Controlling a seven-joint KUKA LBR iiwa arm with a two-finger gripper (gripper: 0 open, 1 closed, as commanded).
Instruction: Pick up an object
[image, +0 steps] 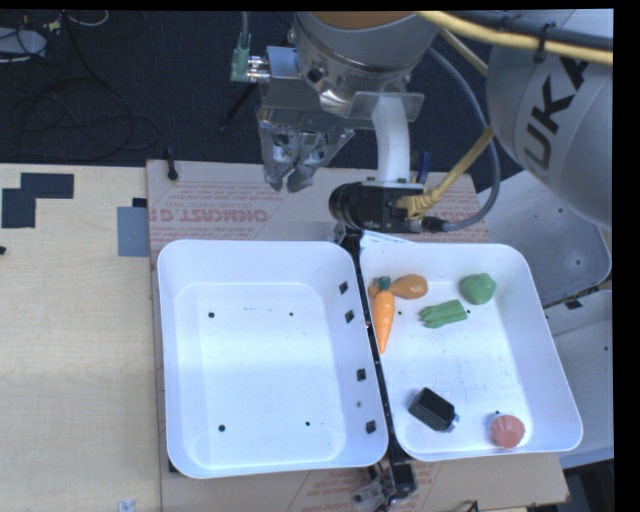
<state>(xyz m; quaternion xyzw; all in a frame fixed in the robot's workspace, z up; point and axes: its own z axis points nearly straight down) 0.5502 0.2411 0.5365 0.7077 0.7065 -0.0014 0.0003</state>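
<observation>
Two shallow white plastic bins sit side by side on a brown cardboard sheet (215, 210) in the lower half of the frame.

Left bin (180, 290): bare white floor.

Right bin (520, 280), contents:
- Orange carrot-shaped toy (383, 318) with a green top, lying lengthwise at the bin's left wall, upper part.
- Orange rounded piece (409, 287), touching the carrot's top end on its right.
- Green elongated ridged piece (442, 314), near the upper middle, just right of the carrot.
- Green rounded lump (478, 288), upper right of the bin, near the ridged piece but apart from it.
- Black block (433, 409), lower middle, tilted.
- Pink-red ball (507, 430), lower right corner, apart from the block.

Grey two-finger gripper (295, 178): top centre of the frame, above the cardboard behind the bins, well apart from every object. Its fingertips hang close together with nothing between them.

A yellow cable (470, 165) and a black fitting (370, 205) sit just behind the divide between the bins.
</observation>
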